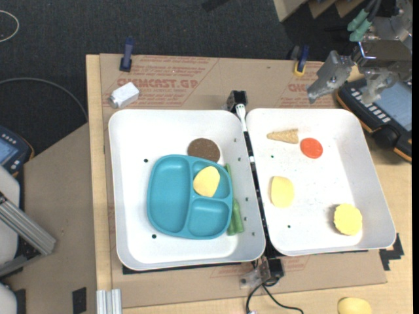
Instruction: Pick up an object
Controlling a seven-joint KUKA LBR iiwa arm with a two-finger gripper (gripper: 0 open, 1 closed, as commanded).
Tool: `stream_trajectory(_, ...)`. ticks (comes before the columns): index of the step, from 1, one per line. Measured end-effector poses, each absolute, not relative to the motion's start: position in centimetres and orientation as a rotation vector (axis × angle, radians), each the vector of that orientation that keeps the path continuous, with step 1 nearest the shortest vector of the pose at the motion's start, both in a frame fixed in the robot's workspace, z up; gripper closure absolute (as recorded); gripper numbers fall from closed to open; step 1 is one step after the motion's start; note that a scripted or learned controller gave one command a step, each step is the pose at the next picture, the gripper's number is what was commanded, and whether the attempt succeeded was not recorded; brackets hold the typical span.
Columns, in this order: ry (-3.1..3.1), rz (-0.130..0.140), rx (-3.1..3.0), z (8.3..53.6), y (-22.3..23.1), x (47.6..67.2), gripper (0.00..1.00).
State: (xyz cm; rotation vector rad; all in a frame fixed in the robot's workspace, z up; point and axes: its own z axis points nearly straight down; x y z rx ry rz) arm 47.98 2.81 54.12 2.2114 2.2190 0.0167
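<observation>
Two white bins lie side by side on the bench. In the left bin a blue divided tray carries a yellow piece in its upper right compartment, a brown disc touches the tray's far edge, and a green strip lies along its right side. The right bin holds a tan cone and an orange disc near its far edge, a pale yellow piece by its left edge and a yellow round toward its near right corner. My claw hangs beyond the right bin's far edge, carrying nothing; how wide it stands, I cannot tell.
</observation>
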Motion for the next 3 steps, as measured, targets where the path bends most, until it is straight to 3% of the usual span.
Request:
stream_trajectory(1, 2.232, 0.007, 2.210, 53.5, 13.5, 48.1, 0.00)
stream_trajectory(2, 2.220, 0.011, 2.217, 54.6, 13.0, 48.2, 1.00)
stream_trajectory(3, 2.221, -0.015, 2.230, 45.5, 10.3, 47.9, 1.00)
